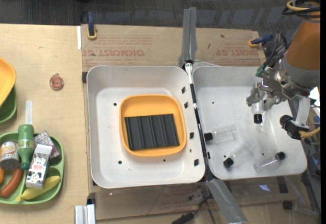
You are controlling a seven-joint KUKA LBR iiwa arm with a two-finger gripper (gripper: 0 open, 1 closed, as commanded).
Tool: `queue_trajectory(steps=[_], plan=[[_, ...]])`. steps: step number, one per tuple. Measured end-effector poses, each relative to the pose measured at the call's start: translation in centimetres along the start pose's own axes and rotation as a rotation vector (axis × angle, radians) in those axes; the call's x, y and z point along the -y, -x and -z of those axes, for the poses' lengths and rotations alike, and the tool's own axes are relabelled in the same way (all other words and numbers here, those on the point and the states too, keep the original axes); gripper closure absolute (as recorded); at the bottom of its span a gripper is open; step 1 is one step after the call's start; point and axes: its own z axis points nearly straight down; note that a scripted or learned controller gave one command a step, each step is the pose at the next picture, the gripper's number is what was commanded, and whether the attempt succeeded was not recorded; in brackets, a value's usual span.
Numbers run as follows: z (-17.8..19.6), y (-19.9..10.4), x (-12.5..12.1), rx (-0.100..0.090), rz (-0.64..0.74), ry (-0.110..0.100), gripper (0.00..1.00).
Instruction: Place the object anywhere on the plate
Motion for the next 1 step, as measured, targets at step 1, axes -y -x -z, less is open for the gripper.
queue_trajectory(steps=[1], plan=[[1.18,-2.24,-4.1,0.002,0.145,0.0,1.0]])
